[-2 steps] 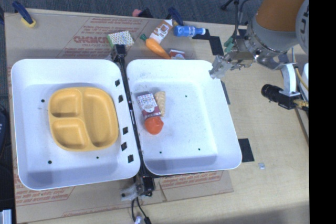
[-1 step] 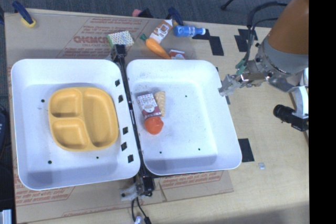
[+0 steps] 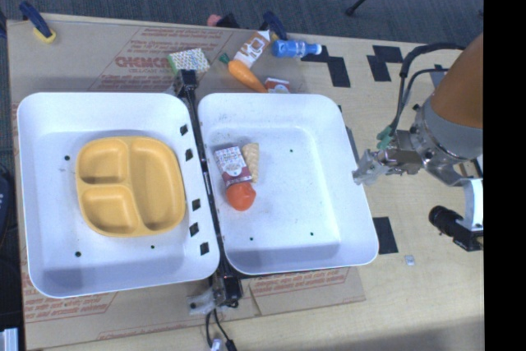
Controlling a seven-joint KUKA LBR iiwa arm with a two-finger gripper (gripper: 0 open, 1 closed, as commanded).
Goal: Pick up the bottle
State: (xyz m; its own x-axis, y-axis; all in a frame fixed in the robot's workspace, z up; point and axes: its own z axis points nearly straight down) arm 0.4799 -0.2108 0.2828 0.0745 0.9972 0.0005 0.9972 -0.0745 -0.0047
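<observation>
Inside the right bin (image 3: 325,115) lies a red-capped, red-labelled bottle (image 3: 236,175).

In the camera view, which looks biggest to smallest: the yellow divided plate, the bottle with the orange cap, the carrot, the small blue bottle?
1. Yellow divided plate
2. Bottle with the orange cap
3. Carrot and small blue bottle: too alike to rank.

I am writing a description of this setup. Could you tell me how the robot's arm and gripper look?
The arm is grey with a broad orange band above the wrist. Thin dark cables loop from it toward the gripper, a small assembly of pale grey metal parts with greenish bits near its base.
</observation>
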